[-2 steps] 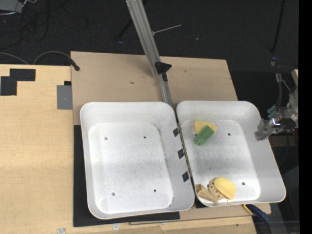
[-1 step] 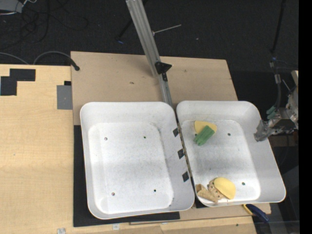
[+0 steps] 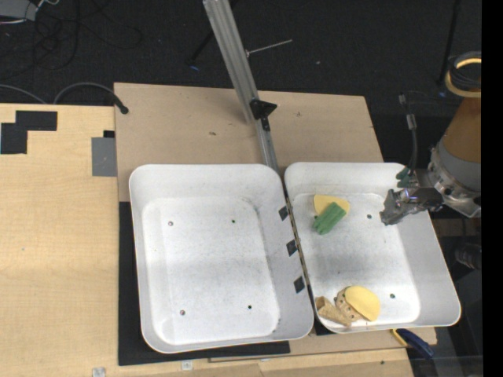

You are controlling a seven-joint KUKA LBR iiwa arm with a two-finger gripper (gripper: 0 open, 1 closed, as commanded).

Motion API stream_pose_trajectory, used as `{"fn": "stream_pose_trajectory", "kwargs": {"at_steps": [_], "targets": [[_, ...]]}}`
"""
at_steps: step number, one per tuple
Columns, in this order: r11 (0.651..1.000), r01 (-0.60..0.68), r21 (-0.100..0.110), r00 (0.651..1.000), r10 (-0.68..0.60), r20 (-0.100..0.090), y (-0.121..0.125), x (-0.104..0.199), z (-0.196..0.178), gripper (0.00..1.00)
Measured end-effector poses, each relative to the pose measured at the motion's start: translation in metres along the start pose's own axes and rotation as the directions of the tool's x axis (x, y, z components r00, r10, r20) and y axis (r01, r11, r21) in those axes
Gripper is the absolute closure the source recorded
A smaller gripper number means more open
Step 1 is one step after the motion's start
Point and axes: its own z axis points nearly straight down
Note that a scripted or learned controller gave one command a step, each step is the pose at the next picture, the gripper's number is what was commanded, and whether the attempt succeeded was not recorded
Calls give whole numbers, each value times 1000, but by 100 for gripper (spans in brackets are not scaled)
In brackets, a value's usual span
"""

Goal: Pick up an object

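- A flat tan wooden surface carries two shallow white plastic bins side by side, viewed from above at a slant.
- The left white bin sits on the left half of the surface; its floor shows a few small dark holes.
- The right white bin holds all the candidate objects for picking.
- The grey robot arm with an orange band reaches in from the right, over the right bin's upper right edge.
- Its dark hand hovers above bare bin floor, well apart from every object; whether it is open or closed cannot be told, and nothing is visibly gripped.
- A round yellow disc-like object lies near the right bin's front wall, touching a tan crumpled object at its left.
- A green cylindrical stick lies tilted near the bin's upper middle, overlapping a pale yellow wedge.
- Likely risks: descending here would close on nothing; going for the green stick could catch the wedge too or knock both aside; the yellow disc sits close to the front wall, so a finger might strike the wall or the tan object.
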Motion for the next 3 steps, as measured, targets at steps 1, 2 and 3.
{"fn": "stream_pose_trajectory", "kwargs": {"at_steps": [1, 2, 3], "targets": [[1000, 0, 1, 1000, 0, 0, 6, 49, -2, 100], [1000, 0, 1, 1000, 0, 1, 21, 109, 4, 100], [1000, -2, 0, 1000, 2, 2, 32, 150, 11, 100]]}}
